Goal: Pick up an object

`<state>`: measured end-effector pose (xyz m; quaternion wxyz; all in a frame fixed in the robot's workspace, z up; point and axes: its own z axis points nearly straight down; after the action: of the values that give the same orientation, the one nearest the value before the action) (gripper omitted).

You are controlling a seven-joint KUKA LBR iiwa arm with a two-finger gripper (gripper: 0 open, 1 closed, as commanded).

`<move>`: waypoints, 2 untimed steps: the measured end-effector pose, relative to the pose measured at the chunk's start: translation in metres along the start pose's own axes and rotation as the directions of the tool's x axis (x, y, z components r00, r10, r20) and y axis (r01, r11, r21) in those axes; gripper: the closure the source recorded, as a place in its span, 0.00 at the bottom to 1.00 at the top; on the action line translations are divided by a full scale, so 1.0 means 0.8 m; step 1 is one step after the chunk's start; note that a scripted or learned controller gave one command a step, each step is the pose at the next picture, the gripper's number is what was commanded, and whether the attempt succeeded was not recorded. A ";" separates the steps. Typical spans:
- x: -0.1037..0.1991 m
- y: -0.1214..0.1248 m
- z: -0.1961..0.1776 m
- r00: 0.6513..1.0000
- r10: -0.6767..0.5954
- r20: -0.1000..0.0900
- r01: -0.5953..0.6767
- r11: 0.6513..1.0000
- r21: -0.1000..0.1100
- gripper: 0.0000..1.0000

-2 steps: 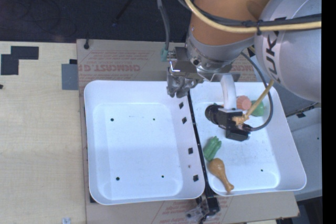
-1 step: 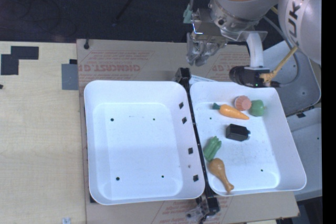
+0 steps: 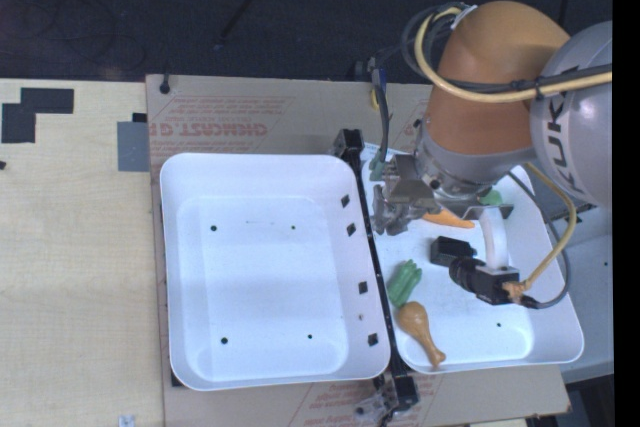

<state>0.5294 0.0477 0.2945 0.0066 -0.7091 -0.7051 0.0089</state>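
Observation:
My gripper (image 3: 390, 212) is low in the right bin (image 3: 545, 340), close to that bin's left wall at the divider. The wrist and arm above hide its tips. A green object (image 3: 404, 281) lies just below the gripper, apart from it. Nearer the front edge lies a tan, drumstick-shaped object (image 3: 421, 328). An orange, carrot-like object (image 3: 448, 219) pokes out from under the wrist to the gripper's right. A small green piece (image 3: 490, 198) shows further right, partly hidden by the arm.
The left bin (image 3: 190, 215) sits beside the right one, with a row of black clips (image 3: 362, 287) along the shared wall. Both bins rest on a cardboard sheet (image 3: 250, 120). The large arm body (image 3: 500, 95) covers the back of the right bin.

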 end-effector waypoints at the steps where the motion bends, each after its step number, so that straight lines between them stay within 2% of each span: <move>1: 0.045 0.044 -0.208 1.000 -0.009 -0.006 0.009 0.999 -0.038 1.00; 2: 0.095 -0.005 -0.017 1.000 -0.009 0.000 0.009 1.000 -0.001 1.00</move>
<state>0.5260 0.1237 0.3080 0.0065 -0.7058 -0.7083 0.0086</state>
